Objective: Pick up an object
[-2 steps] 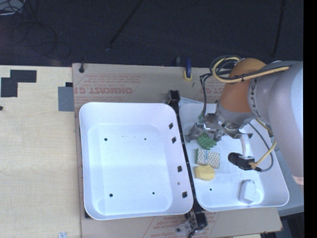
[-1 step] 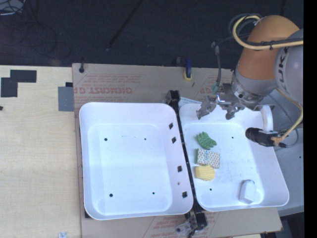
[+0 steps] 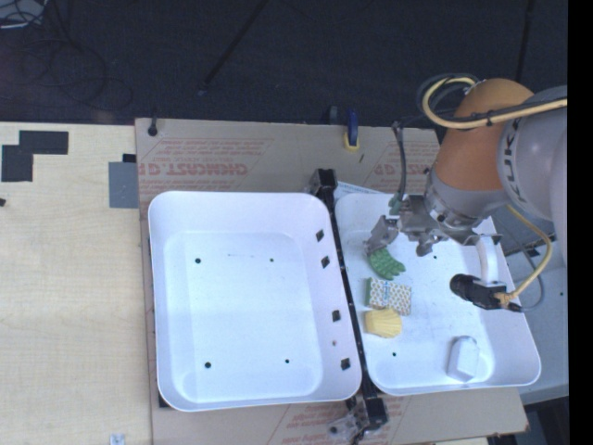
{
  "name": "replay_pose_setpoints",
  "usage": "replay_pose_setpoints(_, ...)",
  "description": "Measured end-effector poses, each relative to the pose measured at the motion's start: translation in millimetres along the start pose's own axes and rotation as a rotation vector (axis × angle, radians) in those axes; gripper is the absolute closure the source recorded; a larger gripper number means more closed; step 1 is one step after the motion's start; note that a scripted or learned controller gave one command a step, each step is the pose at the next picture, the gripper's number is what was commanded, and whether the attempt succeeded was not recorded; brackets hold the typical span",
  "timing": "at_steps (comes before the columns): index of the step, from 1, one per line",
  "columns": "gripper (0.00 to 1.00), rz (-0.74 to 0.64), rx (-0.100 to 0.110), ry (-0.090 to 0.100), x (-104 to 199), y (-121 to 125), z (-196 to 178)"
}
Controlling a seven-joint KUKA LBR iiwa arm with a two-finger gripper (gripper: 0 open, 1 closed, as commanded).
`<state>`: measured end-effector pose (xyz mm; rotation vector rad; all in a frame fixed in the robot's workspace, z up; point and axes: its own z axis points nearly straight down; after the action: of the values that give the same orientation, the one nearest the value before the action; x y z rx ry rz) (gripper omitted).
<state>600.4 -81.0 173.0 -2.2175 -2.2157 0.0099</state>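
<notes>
My gripper point(image 3: 381, 240) hangs over the upper left part of the right bin point(image 3: 505, 364). Just below its tip lies a green object point(image 3: 387, 266); whether the two touch is unclear. In front of that sits a white block with a green dotted pattern point(image 3: 390, 296), and a yellow object point(image 3: 383, 323) lies against its near side. A white rounded object point(image 3: 462, 357) rests alone near the bin's front right corner.
The left bin point(image 3: 176, 248) stands beside the right one, with a black divider with clips point(image 3: 337, 281) between them. Both bins rest on a cardboard sheet point(image 3: 241, 160). The arm's orange band point(image 3: 482, 146) looms over the right bin's far side.
</notes>
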Motion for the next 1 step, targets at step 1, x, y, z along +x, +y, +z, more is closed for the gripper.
replay_pose_setpoints(1, 0.0, -0.004, -0.006, -0.001, -1.4, 44.5, 90.3)
